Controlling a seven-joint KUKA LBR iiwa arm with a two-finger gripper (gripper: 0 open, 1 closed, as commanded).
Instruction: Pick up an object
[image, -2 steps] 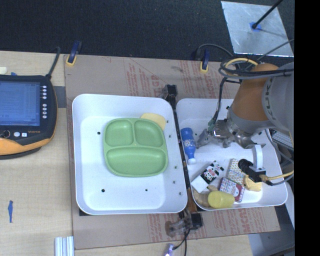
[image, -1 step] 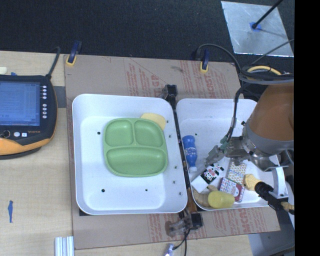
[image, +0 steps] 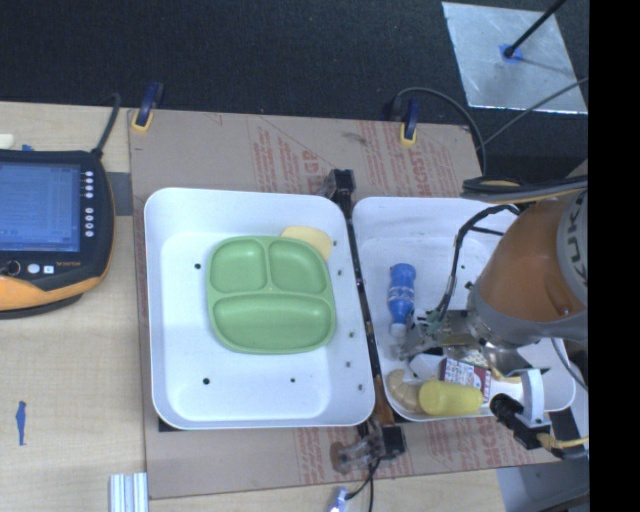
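While the grey arm with its orange band (image: 530, 270) reaches in from three o'clock, its gripper (image: 432, 340) hangs low over the right bin (image: 420, 225), toward that bin's five o'clock part. Whether anything sits between its parts I cannot tell. A blue bottle (image: 401, 292) lies at the gripper's eleven o'clock, close beside it. A yellow object (image: 448, 398) rests at the gripper's six o'clock, near the bin's front rim, with a printed packet (image: 462, 374) just above it. Over in the left bin (image: 170, 300) a green divided plate (image: 270, 295) lies at centre, a pale yellow item (image: 310, 238) touching its one o'clock edge. A handheld screen pendant (image: 50, 228) sits at nine o'clock on the bench.
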